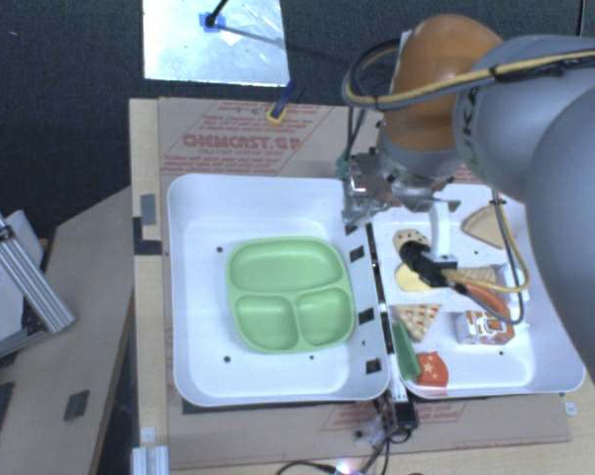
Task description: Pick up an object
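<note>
Near: red flat toy piece with pale star at 7 o'clock in right shallow white bin; tan pizza-wedge toy just beyond | Mid: green three-compartment plastic plate in left shallow white bin | Far: hand over right bin's 11 o'clock rim; opening cannot be told, no hold seen | Step judged: approach; next move calls for centring over one toy.

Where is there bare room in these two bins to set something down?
Left bin: bare floor along the far wall and left of the green tray. Right bin: just its near right corner, beyond the box; the rest is crowded with toy food, such as the pizza slice, under the arm.
</note>
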